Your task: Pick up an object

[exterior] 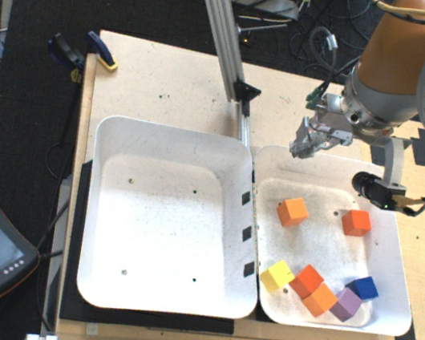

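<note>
Hanging above the right bin [396, 238], the end effector [308, 147] carries nothing; its opening I cannot tell. Just below it, the orange cube [293, 211] looks light, stiff — grasp its flat opposite sides.

Matt, speckled white plastic bins [175, 150] sit on a pale wooden bench [172, 77] beside a metal rail [224, 33].

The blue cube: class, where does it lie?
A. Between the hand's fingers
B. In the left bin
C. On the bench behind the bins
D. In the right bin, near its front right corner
D: the blue cube sits in the right bin beside the purple cube, near the front right corner.
</note>
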### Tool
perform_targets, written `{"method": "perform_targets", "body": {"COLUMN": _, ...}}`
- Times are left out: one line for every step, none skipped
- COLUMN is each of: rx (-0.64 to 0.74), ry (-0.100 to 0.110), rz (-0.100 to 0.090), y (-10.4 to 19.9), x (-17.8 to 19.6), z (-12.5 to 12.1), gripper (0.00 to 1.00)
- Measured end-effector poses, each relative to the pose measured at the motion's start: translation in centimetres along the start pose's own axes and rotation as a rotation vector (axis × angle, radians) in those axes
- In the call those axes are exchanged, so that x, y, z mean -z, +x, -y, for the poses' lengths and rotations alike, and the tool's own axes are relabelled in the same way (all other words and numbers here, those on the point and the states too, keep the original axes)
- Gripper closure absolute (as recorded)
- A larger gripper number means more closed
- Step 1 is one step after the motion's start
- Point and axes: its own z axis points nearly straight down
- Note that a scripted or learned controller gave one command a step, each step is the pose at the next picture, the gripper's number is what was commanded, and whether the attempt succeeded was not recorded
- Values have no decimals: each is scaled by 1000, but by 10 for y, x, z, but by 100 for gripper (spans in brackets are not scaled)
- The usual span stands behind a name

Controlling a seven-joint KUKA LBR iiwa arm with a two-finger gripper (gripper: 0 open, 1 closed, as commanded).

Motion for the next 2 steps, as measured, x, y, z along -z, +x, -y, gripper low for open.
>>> {"method": "perform_targets", "body": {"rx": -1, "ry": 3, "rz": 0, "y": 44, "x": -24, "z": -3, "gripper": 100}}
{"method": "perform_targets", "body": {"rx": 1, "ry": 3, "rz": -1, "y": 107, "x": -39, "z": -1, "gripper": 100}}
